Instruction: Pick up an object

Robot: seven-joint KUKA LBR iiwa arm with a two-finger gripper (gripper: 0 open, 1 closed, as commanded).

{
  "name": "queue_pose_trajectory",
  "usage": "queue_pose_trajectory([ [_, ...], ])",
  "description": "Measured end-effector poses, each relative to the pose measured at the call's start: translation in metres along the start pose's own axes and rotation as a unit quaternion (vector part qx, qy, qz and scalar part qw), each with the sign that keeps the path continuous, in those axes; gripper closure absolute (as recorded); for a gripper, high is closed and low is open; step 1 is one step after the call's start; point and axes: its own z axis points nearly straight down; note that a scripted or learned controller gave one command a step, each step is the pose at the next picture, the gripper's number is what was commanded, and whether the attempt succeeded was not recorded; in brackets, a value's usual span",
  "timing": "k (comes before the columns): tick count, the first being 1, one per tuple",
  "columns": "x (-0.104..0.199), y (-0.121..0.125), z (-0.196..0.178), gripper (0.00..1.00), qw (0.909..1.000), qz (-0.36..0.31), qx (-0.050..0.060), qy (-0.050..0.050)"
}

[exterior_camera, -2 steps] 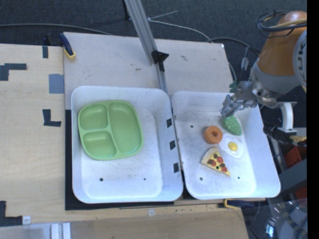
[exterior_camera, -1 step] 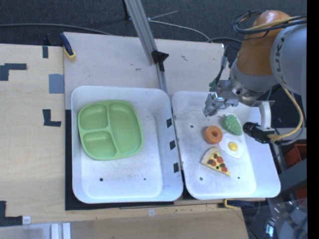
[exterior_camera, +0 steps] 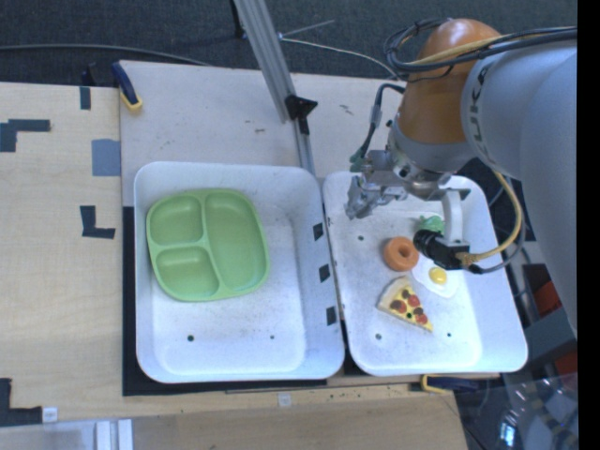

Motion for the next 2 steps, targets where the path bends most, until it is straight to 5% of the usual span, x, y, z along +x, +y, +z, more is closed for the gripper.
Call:
queue_pose_trajectory([
  [2, 0.094, 0.034, 0.004, 1.0, 1.0, 0.0, -0.001, 0.0],
])
